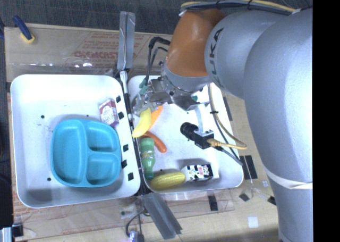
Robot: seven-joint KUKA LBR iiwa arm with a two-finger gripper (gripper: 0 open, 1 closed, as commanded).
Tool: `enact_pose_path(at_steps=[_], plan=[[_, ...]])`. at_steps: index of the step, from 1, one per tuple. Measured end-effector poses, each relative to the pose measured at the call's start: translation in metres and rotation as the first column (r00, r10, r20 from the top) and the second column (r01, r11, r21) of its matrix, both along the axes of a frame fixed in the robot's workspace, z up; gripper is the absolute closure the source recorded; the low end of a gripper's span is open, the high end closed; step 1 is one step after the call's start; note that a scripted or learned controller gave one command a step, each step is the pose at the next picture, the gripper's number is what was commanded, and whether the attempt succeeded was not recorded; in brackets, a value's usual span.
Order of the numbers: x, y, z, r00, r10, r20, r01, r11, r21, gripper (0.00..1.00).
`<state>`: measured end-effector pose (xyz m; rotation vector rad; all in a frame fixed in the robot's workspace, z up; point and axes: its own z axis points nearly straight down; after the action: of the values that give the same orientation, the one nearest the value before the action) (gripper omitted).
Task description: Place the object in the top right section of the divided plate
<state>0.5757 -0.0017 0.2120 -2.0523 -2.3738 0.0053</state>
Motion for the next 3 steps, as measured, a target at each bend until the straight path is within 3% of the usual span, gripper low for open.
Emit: enact_pose_path(at_steps=[1,2,3], plan=[[-0.006,0.014,0.08,1.0,0.019,0.003,-0.019,1.0,0.0,1.0],[-0.026,0.006,0.069,0.997,0.074,0.0,-0.074,0.997,0.0,1.0],[0.031,0.025,0.04,0.893,0.449,0.004,-0.449,0.893,-0.001,1.0]])
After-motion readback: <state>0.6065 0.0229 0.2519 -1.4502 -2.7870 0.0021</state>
